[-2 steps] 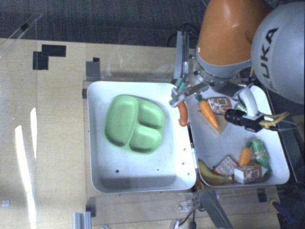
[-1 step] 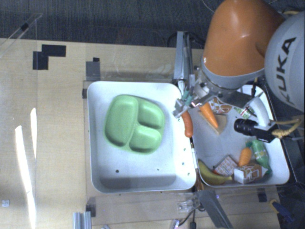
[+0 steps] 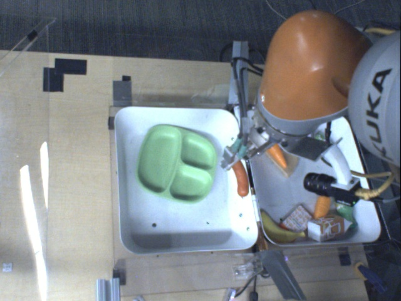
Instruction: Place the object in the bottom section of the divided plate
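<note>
A light green divided plate [image 3: 177, 162] lies in the left bin [image 3: 182, 234], with one long section on its left and two smaller sections on its right, one above the other. My gripper [image 3: 234, 155], with teal fingertips, hangs just right of the plate, over the left bin's right edge. It is shut on the upper end of an orange-red sausage [image 3: 242, 180], which hangs down from the fingers beside the wall between the bins. The sausage is apart from the plate, to the right of the plate's lower small section.
The right bin [image 3: 366, 231] holds an orange carrot [image 3: 278, 156], a banana [image 3: 279, 229], a small orange piece [image 3: 321, 205], a red-and-white pack [image 3: 296, 218] and a small box [image 3: 326, 229]. The arm's big orange and grey body [image 3: 310, 68] covers that bin's upper part.
</note>
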